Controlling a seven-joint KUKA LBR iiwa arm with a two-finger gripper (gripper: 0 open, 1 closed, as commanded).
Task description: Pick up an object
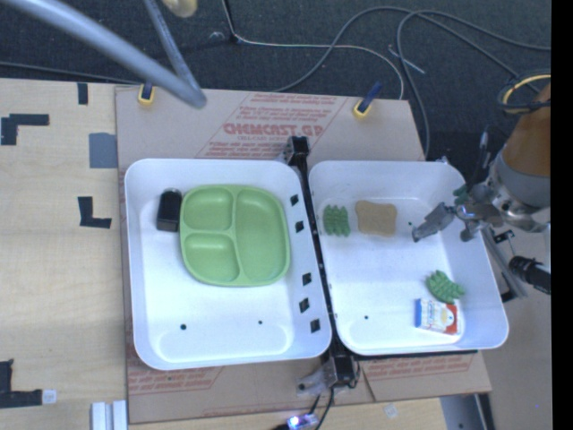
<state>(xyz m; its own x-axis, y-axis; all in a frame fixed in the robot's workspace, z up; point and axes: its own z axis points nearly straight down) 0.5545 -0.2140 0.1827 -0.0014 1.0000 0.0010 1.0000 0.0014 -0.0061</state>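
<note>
1. Camera view: end effector (445, 222) sits over the right bin's (407, 330) right side; how far apart its fingers stand, I cannot tell.
2. Nothing seen between the fingers.
3. Right bin: green ridged piece (336, 220), tan bread slice (376, 218), green leafy piece (443, 286), small carton (438, 316).

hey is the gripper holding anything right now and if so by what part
Nothing is held. The gripper hangs over the right bin, apart from the tan sponge, with nothing between its fingers.

Light wooden bench (54, 267), cardboard sheet (269, 119) on it, two white bins (143, 330) side by side
</note>
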